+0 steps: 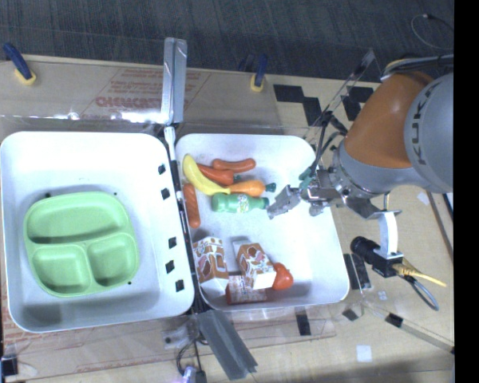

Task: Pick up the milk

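Two small brown-and-white milk cartons lie near the front of the right bin (323,286). One carton (211,258) is to the left, the other (255,265) just right of it. My gripper (281,201) hangs over the middle of the right bin, behind the cartons and apart from them. It sits just right of a green bottle (238,203). Nothing shows in its grasp.
A yellow banana (201,179), two sausages (233,165) (192,205) and an orange carrot (249,187) lie at the back left of the right bin. A red item (283,277) and a dark bottle (246,294) touch the cartons. The left bin holds a green divided tray (80,244).
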Robot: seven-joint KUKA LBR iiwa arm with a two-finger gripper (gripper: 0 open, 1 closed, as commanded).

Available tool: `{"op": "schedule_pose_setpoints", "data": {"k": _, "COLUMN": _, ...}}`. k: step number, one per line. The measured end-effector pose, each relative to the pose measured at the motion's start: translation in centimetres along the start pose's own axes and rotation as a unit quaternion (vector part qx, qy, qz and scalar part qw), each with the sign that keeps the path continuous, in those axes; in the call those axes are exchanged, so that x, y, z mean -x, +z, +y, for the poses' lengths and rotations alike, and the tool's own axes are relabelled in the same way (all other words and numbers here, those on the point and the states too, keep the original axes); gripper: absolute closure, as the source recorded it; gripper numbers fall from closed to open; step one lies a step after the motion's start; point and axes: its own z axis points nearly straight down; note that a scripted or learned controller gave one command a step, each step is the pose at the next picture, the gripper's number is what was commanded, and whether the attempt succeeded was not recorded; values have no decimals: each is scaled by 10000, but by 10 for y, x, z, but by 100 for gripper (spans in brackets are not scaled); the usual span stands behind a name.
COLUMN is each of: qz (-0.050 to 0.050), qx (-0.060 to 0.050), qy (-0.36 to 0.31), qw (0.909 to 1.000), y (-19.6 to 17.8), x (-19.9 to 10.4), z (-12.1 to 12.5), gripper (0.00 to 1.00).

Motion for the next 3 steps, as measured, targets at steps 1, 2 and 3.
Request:
{"op": "schedule_pose_setpoints", "data": {"k": 1, "qz": -13, "qx": 21, "qy": -315, "qw": 9995, "y": 121, "x": -56, "z": -42, "gripper": 0}}
{"op": "schedule_pose_setpoints", "data": {"k": 2, "qz": -15, "qx": 22, "qy": -348, "qw": 9994, "y": 111, "x": -57, "z": -41, "gripper": 100}}
{"op": "schedule_pose_setpoints", "data": {"k": 3, "qz": -3, "qx": 5, "qy": 45, "qw": 10000, "y": 21, "x": -114, "z": -42, "gripper": 100}}
